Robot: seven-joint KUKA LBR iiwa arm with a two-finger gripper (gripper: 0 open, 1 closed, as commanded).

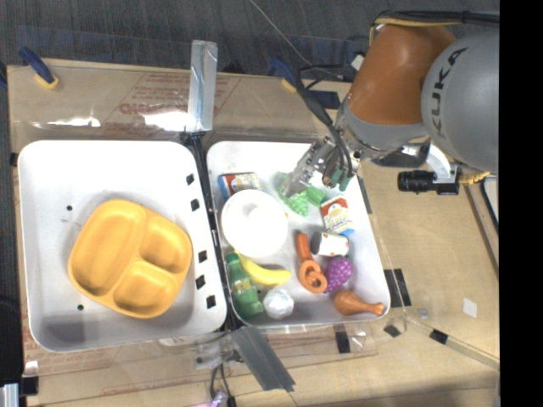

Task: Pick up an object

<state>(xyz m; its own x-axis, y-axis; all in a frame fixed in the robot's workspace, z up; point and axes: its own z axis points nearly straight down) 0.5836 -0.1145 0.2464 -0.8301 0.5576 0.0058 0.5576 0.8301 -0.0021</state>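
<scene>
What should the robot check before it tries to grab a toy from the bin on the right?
1. Gripper over the right white bin: ok.
2. Green toy directly beneath the gripper: ok.
3. Anything held already: cannot tell.
4. Room around the green toy: not ok, the round white bowl and small printed carton crowd it.
5. Yellow divided plastic tray out of the way in the left white bin: ok.

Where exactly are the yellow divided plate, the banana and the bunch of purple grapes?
yellow divided plate (129, 255), camera view, on the ridge between its compartments.
banana (264, 272), camera view, on the middle of its curved body.
purple grapes (338, 271), camera view, on the middle of the bunch.
</scene>
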